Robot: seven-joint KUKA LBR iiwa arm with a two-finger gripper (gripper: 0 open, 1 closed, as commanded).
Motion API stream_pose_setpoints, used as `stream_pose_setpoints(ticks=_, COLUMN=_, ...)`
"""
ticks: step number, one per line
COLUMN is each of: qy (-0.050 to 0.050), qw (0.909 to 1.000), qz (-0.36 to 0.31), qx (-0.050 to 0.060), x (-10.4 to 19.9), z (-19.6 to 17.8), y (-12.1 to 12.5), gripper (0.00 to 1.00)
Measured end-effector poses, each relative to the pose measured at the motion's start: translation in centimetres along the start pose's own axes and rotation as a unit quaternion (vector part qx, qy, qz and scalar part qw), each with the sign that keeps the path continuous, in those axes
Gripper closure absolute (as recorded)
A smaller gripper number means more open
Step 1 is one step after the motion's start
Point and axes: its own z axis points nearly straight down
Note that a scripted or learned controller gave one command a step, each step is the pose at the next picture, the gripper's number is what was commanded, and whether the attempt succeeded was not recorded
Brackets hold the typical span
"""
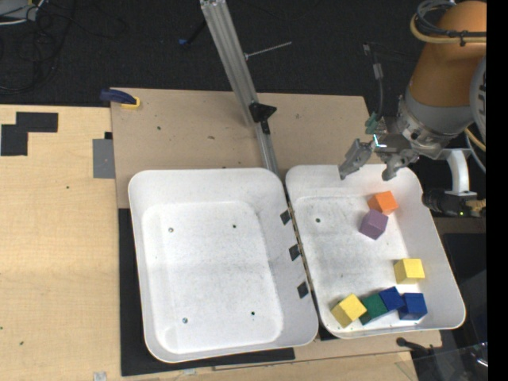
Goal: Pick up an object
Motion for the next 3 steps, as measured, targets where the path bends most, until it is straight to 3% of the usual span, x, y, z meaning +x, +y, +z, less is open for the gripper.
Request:
stream_pose_setpoints(ticks=1, qy=0.0, qw=1.0, qz=0.0, qx=-0.002, x=-0.1, z=-0.3, y=0.1, gripper=0.0)
stream_pose_setpoints(ticks=3, qy=0.0, qw=1.0, qz=0.002, qx=0.001, x=0.0, z=11.0, y=-0.7, gripper=0.0)
